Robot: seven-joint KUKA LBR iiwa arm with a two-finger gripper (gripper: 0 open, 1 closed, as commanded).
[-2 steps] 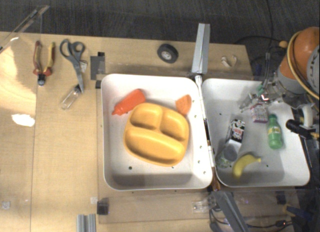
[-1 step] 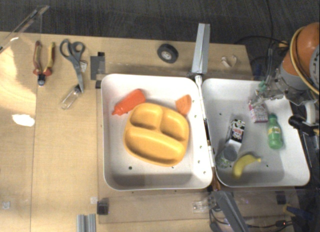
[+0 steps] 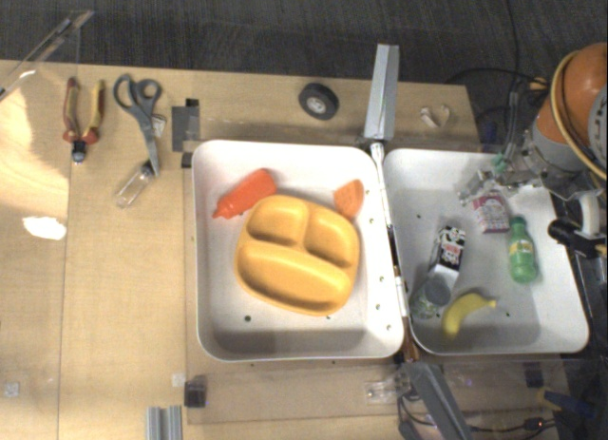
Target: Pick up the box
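One grey robot arm with an orange band reaches in from the right, and its gripper hangs low over the far corner of the right-hand white bin. The metal parts there blur together, so whether it is open or closed cannot be told, and nothing can be seen in its hold. Just beneath and beside it lies a crumpled pink and white packet. The box, a small black and white carton, lies apart from the gripper, nearer the middle of this bin and towards its left wall, seemingly flat on the floor. It looks untouched, so the pick probably has not begun; the arm would need to shift toward the bin's centre. A green bottle lies to the box's right with a clear gap between them. A greyish cup sits close below the box, and a banana lies near the front edge; the cup may crowd a grasp. The left bin holds a yellow divided tray and two orange pieces. Scissors, pliers and a tape roll lie on the bench beyond.
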